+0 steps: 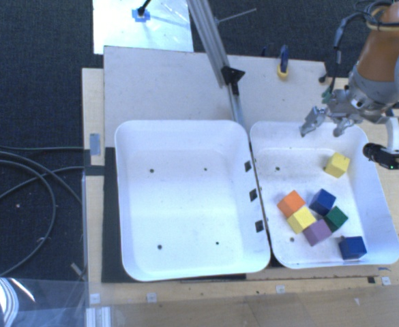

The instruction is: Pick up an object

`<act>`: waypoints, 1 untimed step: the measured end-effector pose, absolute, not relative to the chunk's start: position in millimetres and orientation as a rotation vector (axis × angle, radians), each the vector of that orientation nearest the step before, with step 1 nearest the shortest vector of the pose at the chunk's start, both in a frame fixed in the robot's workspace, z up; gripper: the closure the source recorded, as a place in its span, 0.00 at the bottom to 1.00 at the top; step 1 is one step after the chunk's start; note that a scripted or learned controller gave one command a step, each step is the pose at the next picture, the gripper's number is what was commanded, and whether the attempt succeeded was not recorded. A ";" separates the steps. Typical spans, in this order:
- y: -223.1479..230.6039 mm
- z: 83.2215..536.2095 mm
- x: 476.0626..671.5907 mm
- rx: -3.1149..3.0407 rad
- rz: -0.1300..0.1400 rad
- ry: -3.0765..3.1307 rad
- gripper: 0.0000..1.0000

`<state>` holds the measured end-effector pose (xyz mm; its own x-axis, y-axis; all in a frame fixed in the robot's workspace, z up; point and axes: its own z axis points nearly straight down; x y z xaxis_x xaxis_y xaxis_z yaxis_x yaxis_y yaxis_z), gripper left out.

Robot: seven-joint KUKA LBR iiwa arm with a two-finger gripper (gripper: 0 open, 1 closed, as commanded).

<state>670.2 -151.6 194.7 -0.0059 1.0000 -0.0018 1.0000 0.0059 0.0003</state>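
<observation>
Gripper point(327, 123) spread wide, holding nothing, over right bin point(383, 213) rim; yellow cube point(337, 165) at its 5 o'clock.

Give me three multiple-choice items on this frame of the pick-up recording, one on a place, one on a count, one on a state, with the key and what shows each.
1. Where do the blocks lie?
A. All in the left bin
B. All in the right bin
C. Split between both bins

2. How many yellow blocks are there?
A. None
B. Two
C. Four

3. How does the gripper stand?
A. Open, with nothing between its fingers
B. Shut on the orange block
C. Shut on the purple block

Key:
1 B: every block sits inside the right bin, beside the left bin.
2 B: one yellow block lies alone near the far side, and another yellow block sits in the cluster.
3 A: the gripper is over the bin's far edge with its fingers spread; the orange block and the purple block rest on the bin floor.
</observation>
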 end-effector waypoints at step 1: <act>-182.2 299.7 659.4 2.213 0.007 2.216 0.00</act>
<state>659.4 -182.2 299.7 -0.0013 1.0000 -0.0042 0.9999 0.0014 0.0104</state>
